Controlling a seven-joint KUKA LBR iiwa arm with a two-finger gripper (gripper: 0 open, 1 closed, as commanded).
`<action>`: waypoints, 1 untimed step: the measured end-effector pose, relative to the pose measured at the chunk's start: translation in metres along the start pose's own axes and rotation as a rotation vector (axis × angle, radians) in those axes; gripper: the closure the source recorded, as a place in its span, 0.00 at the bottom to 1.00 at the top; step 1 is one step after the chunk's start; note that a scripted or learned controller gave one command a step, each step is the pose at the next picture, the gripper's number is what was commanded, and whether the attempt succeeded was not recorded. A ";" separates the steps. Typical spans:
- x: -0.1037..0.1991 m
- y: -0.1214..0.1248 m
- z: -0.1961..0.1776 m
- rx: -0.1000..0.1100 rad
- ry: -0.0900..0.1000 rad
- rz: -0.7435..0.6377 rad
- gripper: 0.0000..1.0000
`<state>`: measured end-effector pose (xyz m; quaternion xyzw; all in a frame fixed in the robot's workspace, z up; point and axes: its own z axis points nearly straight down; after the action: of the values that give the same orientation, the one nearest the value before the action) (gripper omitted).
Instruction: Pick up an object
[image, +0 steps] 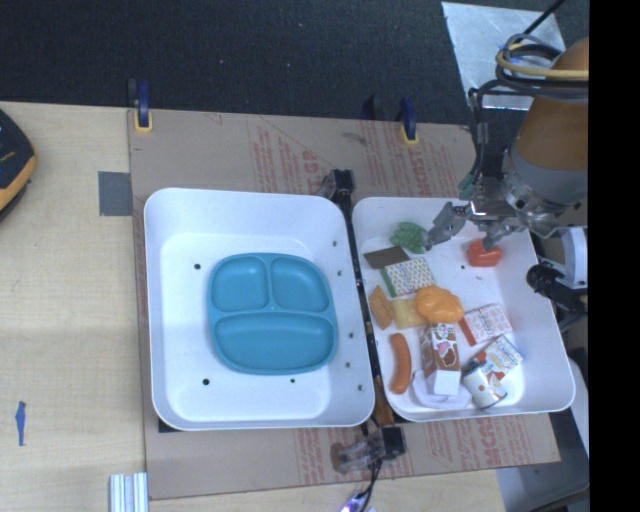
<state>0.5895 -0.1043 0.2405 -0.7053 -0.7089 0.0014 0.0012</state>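
Observation:
The right bin (545, 300) holds several toy food items. Among them are a red piece (484, 256), a green leafy piece (408, 236), an orange lump (438, 303), a sausage (400, 362) and a brown and white carton (441, 356). My gripper (468, 228) hangs over the bin's far end, open. Its left finger slants toward the green piece, and its right finger stands just above the red piece. Nothing is between the fingers.
The left bin (170, 240) holds a blue divided plate (272, 310). More small boxes (487, 320) and a can (485, 386) crowd the right bin's near half. A black clip (341, 184) sits where the bins meet.

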 end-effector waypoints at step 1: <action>0.007 -0.052 0.130 0.005 0.001 0.000 0.00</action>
<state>0.5373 -0.0977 0.1107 -0.7053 -0.7089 0.0031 0.0033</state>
